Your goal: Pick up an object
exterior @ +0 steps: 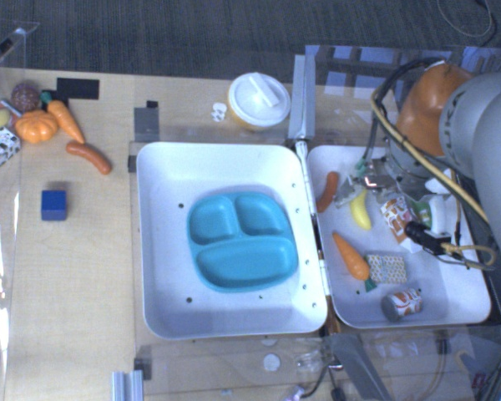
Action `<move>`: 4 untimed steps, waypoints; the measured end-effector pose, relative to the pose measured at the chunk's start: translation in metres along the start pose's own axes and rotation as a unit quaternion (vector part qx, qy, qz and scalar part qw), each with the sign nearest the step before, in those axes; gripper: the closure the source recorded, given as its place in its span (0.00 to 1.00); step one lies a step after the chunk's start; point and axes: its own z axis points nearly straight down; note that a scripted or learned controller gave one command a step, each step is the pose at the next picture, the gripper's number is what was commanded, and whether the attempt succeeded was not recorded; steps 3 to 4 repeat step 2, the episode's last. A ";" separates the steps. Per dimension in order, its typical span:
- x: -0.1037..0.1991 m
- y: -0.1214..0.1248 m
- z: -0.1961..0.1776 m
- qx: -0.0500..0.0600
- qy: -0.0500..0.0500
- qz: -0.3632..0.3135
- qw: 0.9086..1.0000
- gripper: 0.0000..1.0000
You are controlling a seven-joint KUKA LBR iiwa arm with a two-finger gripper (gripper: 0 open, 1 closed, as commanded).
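Nearest me in the right bin point(476, 307) I see a small can point(403, 302), then a mesh sponge point(387, 267) and a carrot point(351, 256). Farther back, the gripper point(357, 182) hangs just above a yellow banana point(361, 210), beside a red sausage point(326, 191); I cannot tell how wide it is set. The left bin point(163, 307) holds a blue divided tray point(242, 239).

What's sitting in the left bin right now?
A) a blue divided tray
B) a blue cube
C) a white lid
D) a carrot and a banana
A: the blue tray with three compartments lies in the middle of the left bin.
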 end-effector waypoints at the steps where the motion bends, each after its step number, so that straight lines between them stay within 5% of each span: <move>1: 0.000 0.003 -0.014 -0.005 -0.001 0.000 1.000 1.00; 2: 0.023 0.040 -0.099 0.000 0.000 -0.021 1.000 1.00; 4: 0.023 0.040 -0.099 0.000 0.000 -0.021 1.000 1.00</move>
